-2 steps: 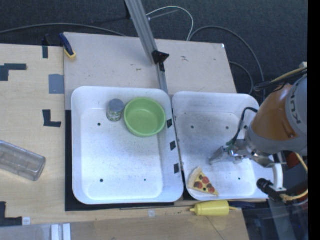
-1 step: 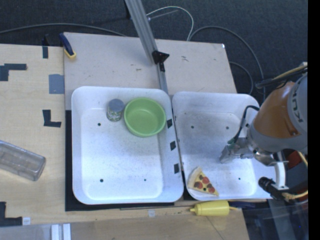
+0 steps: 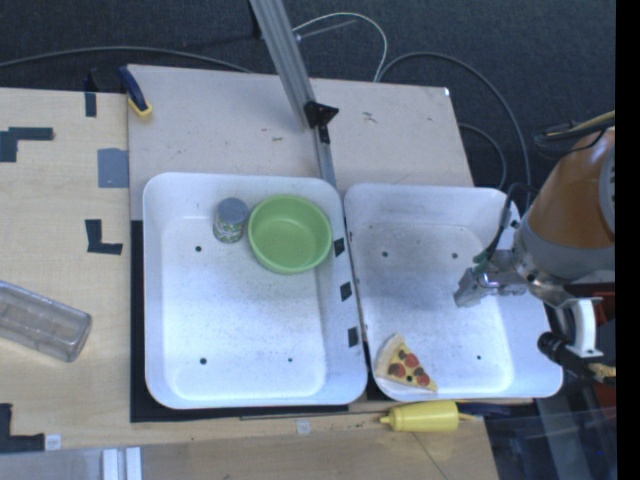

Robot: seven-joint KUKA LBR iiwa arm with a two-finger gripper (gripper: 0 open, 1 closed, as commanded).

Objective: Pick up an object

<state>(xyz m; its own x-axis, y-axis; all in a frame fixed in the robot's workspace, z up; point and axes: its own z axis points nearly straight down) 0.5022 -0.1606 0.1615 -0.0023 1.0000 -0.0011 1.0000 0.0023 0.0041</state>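
Round glossy green bowl (image 3: 290,233), triangular pizza-slice toy (image 3: 405,363), speckled white bins (image 3: 180,368)

We look down on a pale wooden worktop (image 3: 60,258) marked with strips of dark tape (image 3: 100,236), and beside it a lighter board (image 3: 400,133). Beyond them lies dark carpeted floor (image 3: 150,13), crossed by thin cables (image 3: 350,28). A grey metal pole (image 3: 285,53) slants in from the top. We see even, soft light, with a clear plastic container (image 3: 38,320) lying at the left.
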